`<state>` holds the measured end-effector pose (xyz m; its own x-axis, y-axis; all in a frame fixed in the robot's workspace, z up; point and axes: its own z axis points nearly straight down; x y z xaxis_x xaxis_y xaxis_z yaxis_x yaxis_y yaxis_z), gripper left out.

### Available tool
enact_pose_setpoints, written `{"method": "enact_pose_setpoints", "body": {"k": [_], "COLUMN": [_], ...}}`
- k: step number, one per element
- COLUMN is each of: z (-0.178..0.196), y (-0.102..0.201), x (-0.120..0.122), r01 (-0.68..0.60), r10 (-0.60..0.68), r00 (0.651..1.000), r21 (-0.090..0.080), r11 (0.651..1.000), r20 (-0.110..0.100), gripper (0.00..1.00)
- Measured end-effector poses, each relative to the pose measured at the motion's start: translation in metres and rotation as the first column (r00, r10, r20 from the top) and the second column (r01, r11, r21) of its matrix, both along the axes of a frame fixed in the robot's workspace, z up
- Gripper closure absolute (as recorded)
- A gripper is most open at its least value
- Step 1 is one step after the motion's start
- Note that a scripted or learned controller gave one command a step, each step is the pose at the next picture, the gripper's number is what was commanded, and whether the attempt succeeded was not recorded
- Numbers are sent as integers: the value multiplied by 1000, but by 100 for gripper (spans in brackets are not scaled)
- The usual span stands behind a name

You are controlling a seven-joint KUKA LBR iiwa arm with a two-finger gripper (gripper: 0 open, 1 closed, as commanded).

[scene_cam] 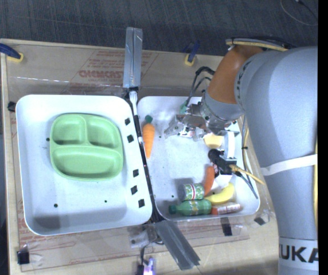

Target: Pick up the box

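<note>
A small pale yellow box (213, 140) lies in the right bin (170, 159), close to its right wall and partly under the arm's wrist. My gripper (182, 124) hangs low over the bin's back part, just left of the box and up from it. Nothing shows in its grasp. The grey arm with its orange band (227, 76) comes in from the right and hides the bin's back right corner.
In the right bin lie a carrot (148, 138) along the left wall and, at the front, a green bottle (191, 208), a can (194, 191), a banana (223, 195) and a small orange piece (209, 178). The left bin (38, 211) holds a green divided plate (86, 146).
</note>
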<state>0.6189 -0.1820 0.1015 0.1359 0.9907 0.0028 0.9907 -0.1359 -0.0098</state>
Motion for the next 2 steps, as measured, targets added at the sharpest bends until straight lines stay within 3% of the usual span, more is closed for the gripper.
{"method": "enact_pose_setpoints", "body": {"k": [1,2], "z": [10,-4], "y": [1,-19], "x": [1,-23], "r01": [-7,361], "r10": [7,-361], "r00": [1000,933], "r21": [0,-3], "r11": [1000,933], "r20": [-1,3], "gripper": [100,100]}}
